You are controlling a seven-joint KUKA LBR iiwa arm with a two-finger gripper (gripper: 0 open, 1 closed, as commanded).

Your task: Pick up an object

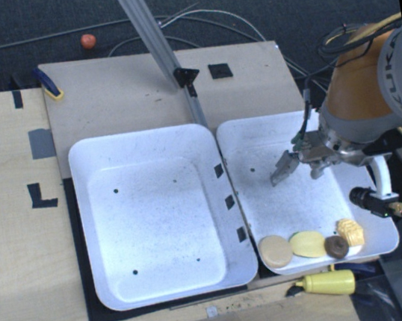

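A: Log what you have in the right bin [288, 134].

B: You have four small pieces in a row along its near edge. Leftmost, a tan round disc [275, 251], lying flat. Touching it, a pale yellow-green oval piece [307, 244]. Next, a small dark brown round piece [336, 247], overlapping the oval's right end. Behind that, a yellow-orange blocky piece [350, 231] in the near right corner.
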